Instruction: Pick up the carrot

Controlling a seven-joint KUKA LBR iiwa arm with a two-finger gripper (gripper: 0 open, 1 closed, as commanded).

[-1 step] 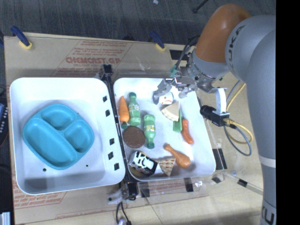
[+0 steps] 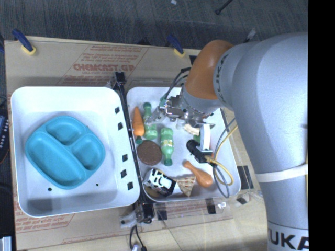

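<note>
The carrot (image 2: 137,122) is a short orange piece lying lengthwise against the left wall of the right bin (image 2: 230,163). My gripper (image 2: 176,110) hangs over the upper middle of that bin, to the right of the carrot and a little above it in the view, with a gap between them. The wrist and its orange band (image 2: 205,72) cover the bin's upper right part. Nothing orange shows at the gripper.
Beside the carrot stand green bottles (image 2: 166,145) and a brown disc (image 2: 149,152). An orange-brown drumstick (image 2: 198,173), a black-and-white item (image 2: 159,182) and a tan wedge (image 2: 186,184) lie near the front. The left bin (image 2: 21,103) holds a blue divided plate (image 2: 65,149).
</note>
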